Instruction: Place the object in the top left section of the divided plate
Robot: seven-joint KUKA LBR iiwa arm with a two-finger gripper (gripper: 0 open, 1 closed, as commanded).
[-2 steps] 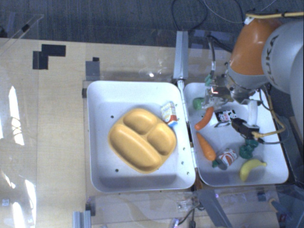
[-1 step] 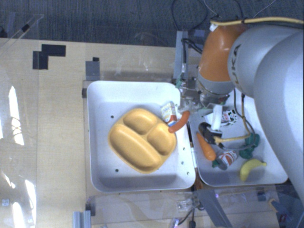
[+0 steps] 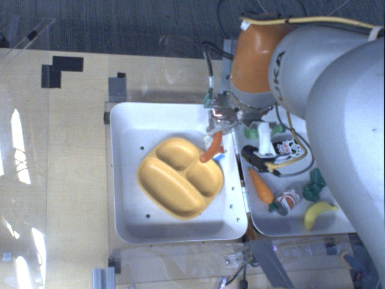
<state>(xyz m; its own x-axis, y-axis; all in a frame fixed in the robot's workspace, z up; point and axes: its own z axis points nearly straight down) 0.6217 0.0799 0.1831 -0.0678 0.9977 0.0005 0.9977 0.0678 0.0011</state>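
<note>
We see the tool [image 3: 215, 130] over the left bin [image 3: 126, 161], clamped on an orange sausage-like object [image 3: 210, 150] that hangs tilted just below it, its lower end over the right edge of the yellow divided plate [image 3: 178, 176].

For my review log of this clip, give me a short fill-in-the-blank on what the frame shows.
1. The divided plate is coloured ____.
2. The plate lies in the ____ bin of the view.
3. The gripper holds an ____ sausage-shaped object over the plate's right edge.
4. The banana lies in the ____ bin.

Missing words: yellow; left; orange; right
</note>
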